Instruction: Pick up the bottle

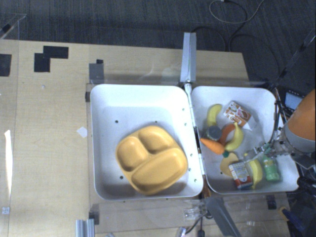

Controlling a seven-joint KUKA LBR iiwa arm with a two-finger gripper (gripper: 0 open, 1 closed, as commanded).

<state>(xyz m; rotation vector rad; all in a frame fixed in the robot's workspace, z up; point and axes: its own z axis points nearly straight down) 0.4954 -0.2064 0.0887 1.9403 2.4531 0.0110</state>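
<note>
Two white bins side by side, yellow divided tray (152, 159) lying in left bin (103, 132), right bin (266, 100) crowded with bananas, carrot (213, 145), green bottle (270, 171) near gripper (260, 151)

This looks like a robotics lab or test cell rather than a home. A pale wooden surface (49, 147) carries two shallow white bins (98, 147) set side by side, divided by a metal rail (189, 58) and fixed with brackets. Black tape marks (51, 56) sit on the wood. Beyond the surface lies dark carpet with a loose cable (232, 9) looping across it. The grey arm with its orange band (303, 120) enters at the right, probably an industrial unit.
</note>
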